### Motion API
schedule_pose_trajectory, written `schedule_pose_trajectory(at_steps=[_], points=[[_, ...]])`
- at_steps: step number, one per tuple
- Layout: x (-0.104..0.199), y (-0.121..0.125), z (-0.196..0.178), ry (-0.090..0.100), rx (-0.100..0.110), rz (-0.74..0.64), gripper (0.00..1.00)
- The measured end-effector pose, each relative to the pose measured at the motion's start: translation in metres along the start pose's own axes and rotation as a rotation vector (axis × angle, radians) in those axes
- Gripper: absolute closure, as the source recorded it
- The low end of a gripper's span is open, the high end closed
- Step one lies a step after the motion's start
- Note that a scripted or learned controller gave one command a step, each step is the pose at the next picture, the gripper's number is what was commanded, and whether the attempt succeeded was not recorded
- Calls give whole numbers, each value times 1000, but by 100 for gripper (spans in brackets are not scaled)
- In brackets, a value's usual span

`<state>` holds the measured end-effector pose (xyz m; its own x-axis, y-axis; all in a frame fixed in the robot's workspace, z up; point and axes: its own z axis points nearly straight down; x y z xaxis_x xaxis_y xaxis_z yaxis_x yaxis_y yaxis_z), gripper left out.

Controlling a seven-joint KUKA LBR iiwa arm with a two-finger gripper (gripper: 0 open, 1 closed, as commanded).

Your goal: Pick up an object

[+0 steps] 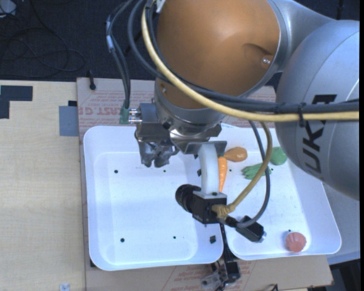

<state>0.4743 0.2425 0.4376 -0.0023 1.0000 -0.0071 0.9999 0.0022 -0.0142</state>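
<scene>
My gripper (pixel 181 155) hangs below the big orange band, over the far right part of the left bin (pixel 109 223), close to the divider between the bins. An orange carrot-shaped piece (pixel 222 172) lies just right of the gripper, along the divider. Beside it at the back of the right bin sit a small orange lump (pixel 235 155) and a green piece (pixel 278 157). A pink-red ball (pixel 295 241) rests in the right bin's near right corner. The arm's body hides whatever lies straight under the wrist.
A black cable mount (pixel 197 204) with a yellow hose and a black plug (pixel 250 230) dangles over the divider near the front. The right bin (pixel 327 223) lies partly under the grey arm. A cardboard sheet (pixel 97 102) lies under both bins.
</scene>
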Motion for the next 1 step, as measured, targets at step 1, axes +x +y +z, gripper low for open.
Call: schedule_pose_trajectory(at_steps=[1], points=[[0,1,-6,5,-10,0,0]])
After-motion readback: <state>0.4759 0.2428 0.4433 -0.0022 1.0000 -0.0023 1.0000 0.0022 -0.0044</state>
